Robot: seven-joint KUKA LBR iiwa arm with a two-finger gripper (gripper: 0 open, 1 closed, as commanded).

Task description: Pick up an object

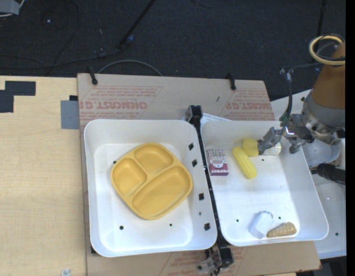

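Note:
In the right bin point(304, 209) lie a yellow corn cob point(244, 162), a small yellow piece point(250, 147) just above it, a pink-and-white box point(217, 161), a white cup-like item point(259, 224) and a tan biscuit point(281, 230). My gripper point(282, 142) hangs over the bin's upper right part, open, its two dark fingers spread apart with nothing seen held between them. A small white object point(273, 149) lies right under the left finger, next to the yellow piece; whether they touch is unclear.
The left bin point(99, 211) holds a yellow divided plate point(152, 180). A black divider point(203, 177) runs between the bins. The grey arm point(327, 94) stands over the right bin's far right corner. Cardboard lies under both bins.

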